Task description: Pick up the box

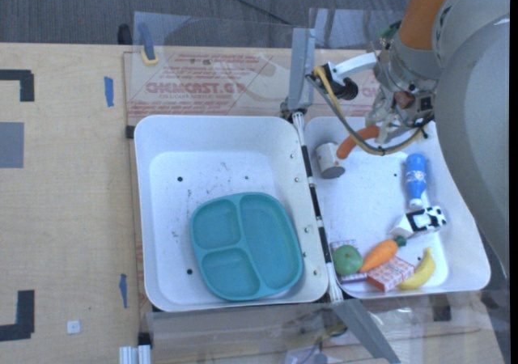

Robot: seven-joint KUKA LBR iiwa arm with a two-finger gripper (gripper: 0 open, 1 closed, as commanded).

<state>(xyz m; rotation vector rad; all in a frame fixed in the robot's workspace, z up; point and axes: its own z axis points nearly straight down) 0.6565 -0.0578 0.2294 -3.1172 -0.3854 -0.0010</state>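
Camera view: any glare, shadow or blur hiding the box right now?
Camera view: the box looks sharp and evenly lit among the items at the right bin's near edge; the gripper sits blurred and shadowed at the far end.

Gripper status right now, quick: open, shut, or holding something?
Gripper: cannot be told; it hangs over the far end of the right bin, well away from the box.

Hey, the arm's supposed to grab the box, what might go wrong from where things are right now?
The gripper sits at the right bin's far end, while the red box lies at the near end.
1. The box is wedged among the carrot, banana and green fruit, so the fingers may catch a neighbour instead.
2. It lies flat, so they may slide off.
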